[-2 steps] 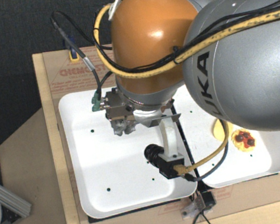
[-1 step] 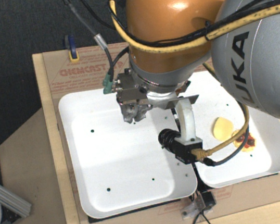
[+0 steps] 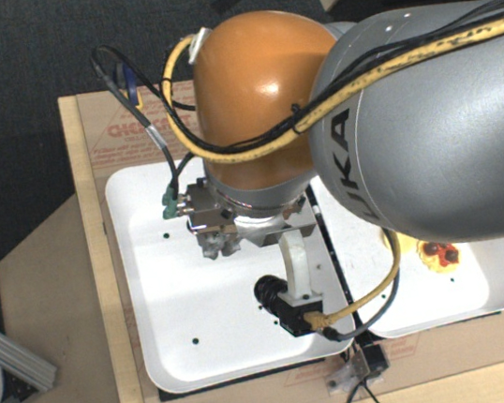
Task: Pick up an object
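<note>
One orange object (image 3: 439, 254) lies in the right bin (image 3: 503, 289) of two; my hand (image 3: 218, 239) hangs over the left bin (image 3: 167, 295), grip state unclear.

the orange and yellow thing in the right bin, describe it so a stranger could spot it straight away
Find the two white bins side by side and take the right bin. Just below the big grey arm, near that bin's middle, lies a small yellow and orange object. It is the one bright spot on the white floor there, beside a tiny dark dot.
</note>
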`<state>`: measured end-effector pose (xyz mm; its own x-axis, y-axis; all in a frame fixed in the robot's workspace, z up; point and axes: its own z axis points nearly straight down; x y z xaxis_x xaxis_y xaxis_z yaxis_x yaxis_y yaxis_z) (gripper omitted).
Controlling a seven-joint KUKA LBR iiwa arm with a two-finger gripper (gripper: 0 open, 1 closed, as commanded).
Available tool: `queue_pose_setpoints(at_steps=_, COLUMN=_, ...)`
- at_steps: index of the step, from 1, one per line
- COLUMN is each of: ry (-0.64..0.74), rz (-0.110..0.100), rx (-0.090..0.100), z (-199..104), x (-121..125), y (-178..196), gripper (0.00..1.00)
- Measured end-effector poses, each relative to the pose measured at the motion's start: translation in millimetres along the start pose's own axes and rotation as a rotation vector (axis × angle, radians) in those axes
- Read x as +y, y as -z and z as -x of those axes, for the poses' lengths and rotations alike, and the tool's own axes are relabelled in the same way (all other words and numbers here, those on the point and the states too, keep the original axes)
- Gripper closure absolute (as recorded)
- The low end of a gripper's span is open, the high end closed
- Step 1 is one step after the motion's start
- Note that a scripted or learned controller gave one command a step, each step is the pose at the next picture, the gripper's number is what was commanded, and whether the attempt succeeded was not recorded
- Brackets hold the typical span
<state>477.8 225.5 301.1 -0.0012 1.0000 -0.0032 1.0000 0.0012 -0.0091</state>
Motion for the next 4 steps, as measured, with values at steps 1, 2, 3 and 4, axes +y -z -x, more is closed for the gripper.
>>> queue_pose_setpoints(at_steps=1, ry=-0.001, rz=0.012, rx=0.004, z=0.8, x=17.1, y=25.1, gripper=1.0)
queue_pose_setpoints(at_steps=2, ry=0.0, rz=0.005, rx=0.003, z=1.0, x=0.2, y=24.4, gripper=1.0)
queue_pose_setpoints(at_steps=3, ry=0.0, rz=0.011, rx=0.004, z=1.2, x=1.1, y=37.0, gripper=1.0)
queue_pose_setpoints(at_steps=4, ry=-0.001, rz=0.004, rx=0.002, z=1.0, x=0.7, y=15.4, gripper=1.0)
